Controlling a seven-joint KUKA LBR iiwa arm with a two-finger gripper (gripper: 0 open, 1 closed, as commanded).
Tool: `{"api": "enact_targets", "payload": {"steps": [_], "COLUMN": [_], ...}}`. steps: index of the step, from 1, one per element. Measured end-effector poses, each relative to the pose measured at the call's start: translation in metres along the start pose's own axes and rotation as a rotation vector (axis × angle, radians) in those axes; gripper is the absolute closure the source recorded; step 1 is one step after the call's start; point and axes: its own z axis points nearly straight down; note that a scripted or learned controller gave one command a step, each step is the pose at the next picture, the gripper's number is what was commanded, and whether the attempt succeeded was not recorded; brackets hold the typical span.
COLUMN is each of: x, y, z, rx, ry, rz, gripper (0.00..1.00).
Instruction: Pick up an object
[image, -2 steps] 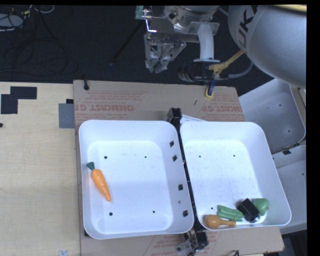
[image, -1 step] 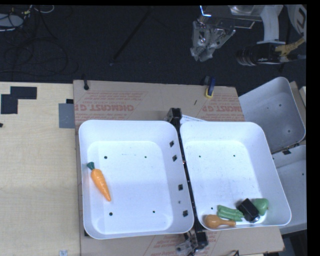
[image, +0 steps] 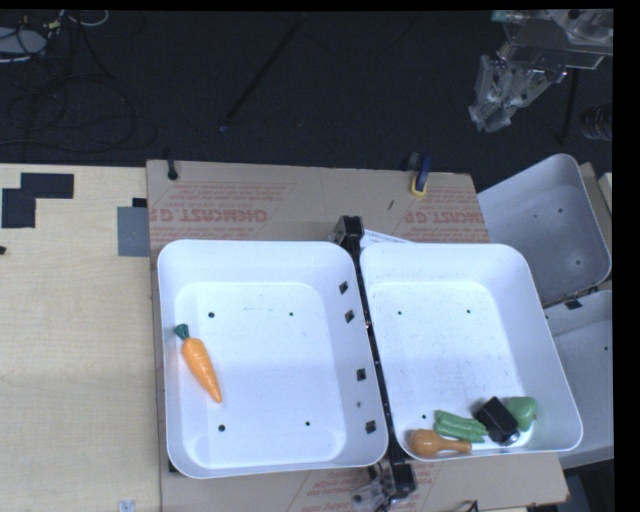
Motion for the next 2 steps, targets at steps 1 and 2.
{"api": "enact_targets", "payload": {"steps": [1, 2], "x": [0.094, 0.15], "y": [-0.005, -0.002], "z": [0.041, 0.148], "rx": [0.003, 0.009], "ry": [0.004, 0.003], "rz": [-0.018, -0.017], "gripper": [1.0, 1.0]}}
